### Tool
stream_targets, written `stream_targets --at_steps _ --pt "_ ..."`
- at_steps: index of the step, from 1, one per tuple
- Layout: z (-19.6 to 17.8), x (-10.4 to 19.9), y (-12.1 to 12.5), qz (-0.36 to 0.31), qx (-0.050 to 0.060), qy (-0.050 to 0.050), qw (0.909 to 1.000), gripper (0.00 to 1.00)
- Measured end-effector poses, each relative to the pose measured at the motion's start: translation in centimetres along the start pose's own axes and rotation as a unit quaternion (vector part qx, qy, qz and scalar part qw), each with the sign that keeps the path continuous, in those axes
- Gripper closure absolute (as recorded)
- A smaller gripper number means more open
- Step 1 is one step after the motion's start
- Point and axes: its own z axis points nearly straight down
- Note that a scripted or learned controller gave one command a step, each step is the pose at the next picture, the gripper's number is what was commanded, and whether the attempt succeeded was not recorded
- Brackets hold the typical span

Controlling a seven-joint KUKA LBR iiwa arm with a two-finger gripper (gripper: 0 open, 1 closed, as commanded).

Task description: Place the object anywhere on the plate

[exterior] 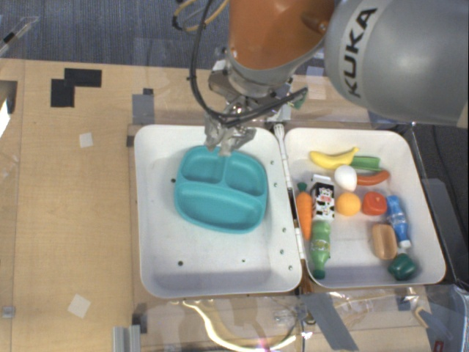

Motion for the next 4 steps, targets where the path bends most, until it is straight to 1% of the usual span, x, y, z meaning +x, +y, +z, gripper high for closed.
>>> stream_targets --at_steps 1,2,3,4 --pt "8.4 -2.0 3.9 0.002 0.000 0.000 1.0000 1.00" --pt "13.8 0.7 8.6 0.138 0.002 0.000 0.9904 1.00" --pt "9.9 -0.6 8.8 0.101 0.004 -0.003 0.9949 1.00" --pt "11.0 7.2 3.4 -0.027 0.005 0.000 0.9996 1.00"
